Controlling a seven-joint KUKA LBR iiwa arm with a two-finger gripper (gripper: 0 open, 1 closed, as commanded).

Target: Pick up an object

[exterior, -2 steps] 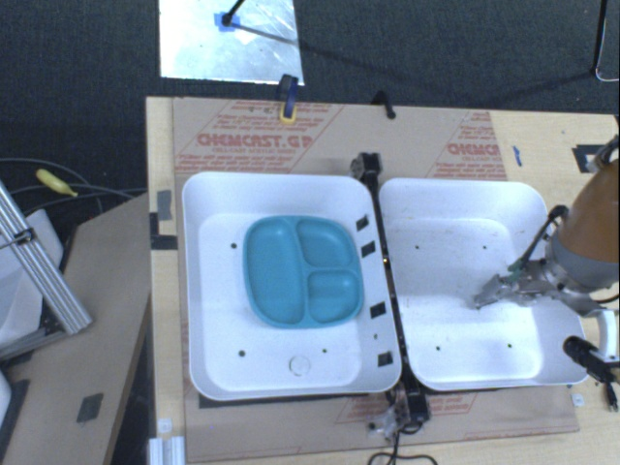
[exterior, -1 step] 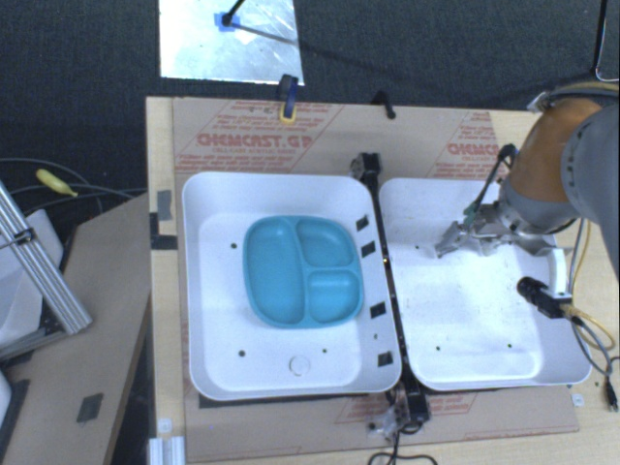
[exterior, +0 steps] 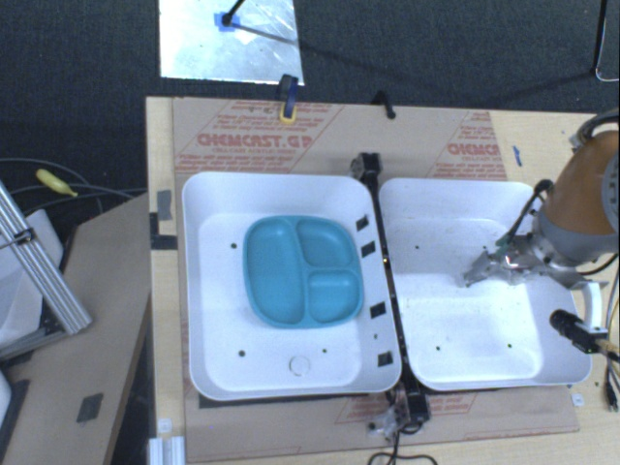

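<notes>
A blue divided plate [exterior: 298,270] lies flat in the middle of the left white bin [exterior: 208,221]. Close to that bin's front wall sits a small pale round thing [exterior: 298,364]. My gripper [exterior: 475,272] is low over the floor of the right white bin [exterior: 455,197], toward its right side, pointing left. It is well apart from the plate, across the divider between the bins. I see nothing under or beside it on the bin floor.
Black clips [exterior: 376,250] line the seam between the two bins. The arm's orange band [exterior: 581,187] hangs over the right bin's right wall. Cardboard [exterior: 252,134] lies beneath the bins, and a shiny sheet [exterior: 228,22] lies behind the bench.
</notes>
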